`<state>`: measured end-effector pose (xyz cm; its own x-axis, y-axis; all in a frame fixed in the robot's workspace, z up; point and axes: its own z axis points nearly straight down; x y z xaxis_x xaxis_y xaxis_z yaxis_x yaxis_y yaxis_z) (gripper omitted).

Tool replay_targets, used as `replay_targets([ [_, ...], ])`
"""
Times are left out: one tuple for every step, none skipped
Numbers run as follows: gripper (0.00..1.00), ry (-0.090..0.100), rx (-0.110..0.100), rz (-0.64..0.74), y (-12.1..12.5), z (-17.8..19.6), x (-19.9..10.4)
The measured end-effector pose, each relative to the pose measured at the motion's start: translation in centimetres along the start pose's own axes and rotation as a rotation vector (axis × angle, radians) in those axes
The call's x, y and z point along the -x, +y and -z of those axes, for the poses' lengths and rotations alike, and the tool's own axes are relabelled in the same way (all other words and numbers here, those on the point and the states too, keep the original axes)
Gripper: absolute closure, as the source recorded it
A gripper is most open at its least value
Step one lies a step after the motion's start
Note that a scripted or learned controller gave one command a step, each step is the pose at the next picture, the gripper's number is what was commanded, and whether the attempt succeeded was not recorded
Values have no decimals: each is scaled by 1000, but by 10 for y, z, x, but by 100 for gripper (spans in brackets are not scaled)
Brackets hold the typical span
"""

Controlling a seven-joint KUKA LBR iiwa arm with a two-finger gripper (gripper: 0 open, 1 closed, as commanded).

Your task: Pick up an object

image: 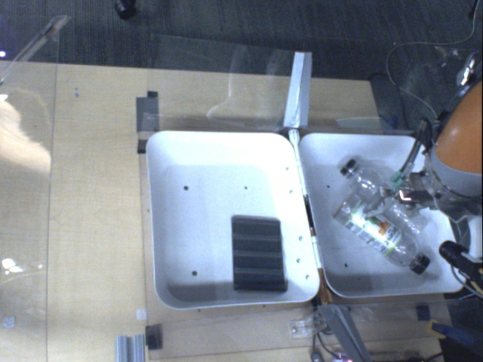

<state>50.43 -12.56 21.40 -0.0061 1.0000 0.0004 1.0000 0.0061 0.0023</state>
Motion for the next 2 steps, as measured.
replay_targets([
  [0, -2, 5, 324, 30, -117, 19],
  [100, -3, 12, 323, 32, -105, 19],
])
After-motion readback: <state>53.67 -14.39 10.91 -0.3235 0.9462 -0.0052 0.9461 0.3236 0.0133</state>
